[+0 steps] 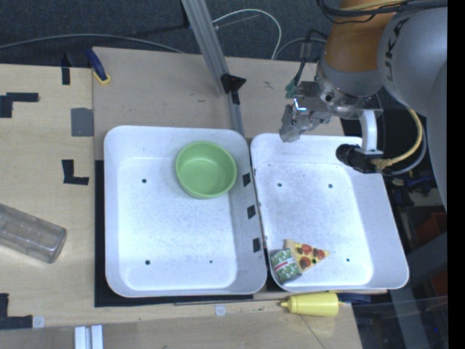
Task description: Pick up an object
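Grey and orange-banded, the arm is reaching in from the right of the camera view, and its two-finger gripper (293, 131) is hanging above the far left corner of the right white bin (378, 217), over the rim rather than over anything to grasp. Nothing is sitting between the fingers; whether they are spread or pressed together cannot be told from this angle. Judging by that pose, the arm is standing clear of the bins while a target is being chosen.

Candidates for the pick are lying well apart from the gripper. A flat pizza-slice toy (308, 254) is resting near the front left corner of the right bin, touching a small green printed packet (285, 265) just beside the dividing wall. A green plastic bowl (206, 169) is sitting upright in the far part of the left white bin (127, 217).

A yellow squeeze bottle (314, 304) is lying outside the right bin, against its front edge. A clear plastic container (29, 233) is lying on the wooden bench (145, 86) to the left. A grey metal pole (207, 35) is slanting down toward the gap between the bins. The bin wall is crowding the packet, which would likely make a grasp there awkward.
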You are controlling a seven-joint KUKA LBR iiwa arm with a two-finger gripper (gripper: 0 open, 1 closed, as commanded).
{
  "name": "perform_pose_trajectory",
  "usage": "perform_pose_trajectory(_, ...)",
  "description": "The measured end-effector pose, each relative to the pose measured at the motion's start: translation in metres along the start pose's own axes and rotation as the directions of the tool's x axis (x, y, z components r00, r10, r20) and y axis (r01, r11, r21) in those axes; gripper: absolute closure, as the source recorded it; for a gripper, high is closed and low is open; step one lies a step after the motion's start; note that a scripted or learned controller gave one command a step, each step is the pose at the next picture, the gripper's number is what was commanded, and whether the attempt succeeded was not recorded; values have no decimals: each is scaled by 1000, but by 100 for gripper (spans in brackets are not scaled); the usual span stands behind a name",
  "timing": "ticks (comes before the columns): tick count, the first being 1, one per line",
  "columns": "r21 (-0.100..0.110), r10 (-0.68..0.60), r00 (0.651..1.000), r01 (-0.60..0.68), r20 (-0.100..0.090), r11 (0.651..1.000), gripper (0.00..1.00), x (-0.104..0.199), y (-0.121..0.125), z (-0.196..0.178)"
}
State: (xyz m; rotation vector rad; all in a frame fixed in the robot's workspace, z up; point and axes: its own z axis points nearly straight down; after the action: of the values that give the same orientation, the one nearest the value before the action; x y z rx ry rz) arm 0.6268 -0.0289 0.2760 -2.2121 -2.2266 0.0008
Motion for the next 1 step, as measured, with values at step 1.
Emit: perform_pose_trajectory(1, 1, 0, 1000, 0, 0, 1000, 100, 54, -11, 6)
